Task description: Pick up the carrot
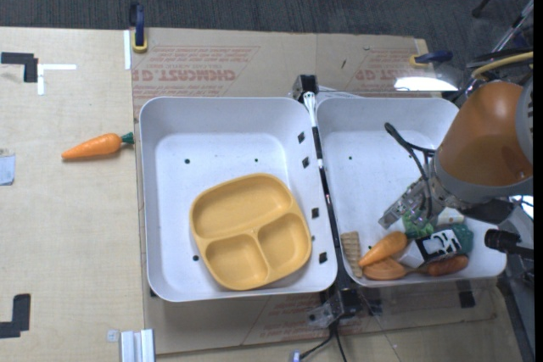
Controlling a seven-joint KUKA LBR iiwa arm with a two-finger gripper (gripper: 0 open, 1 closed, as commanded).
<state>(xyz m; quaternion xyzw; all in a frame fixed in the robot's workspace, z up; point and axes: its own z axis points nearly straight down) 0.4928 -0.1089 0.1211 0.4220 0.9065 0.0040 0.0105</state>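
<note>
Right bin (365, 131), near corner: carrot (383, 248) lying among orange toy foods and a dark packet (441, 244), gripper (416, 212) poised just above it, apparently for a grasp; second carrot (93, 147) on bench, left of left bin (170, 140) with tray (250, 231).

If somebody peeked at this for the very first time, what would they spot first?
Probably the big yellow divided plate lying in the left white bin. Next, the robot arm's shiny orange band over the right white bin, where the gripper hangs above a heap of toy food with a carrot in it. Another carrot lies alone on the bench, left of both bins.
</note>
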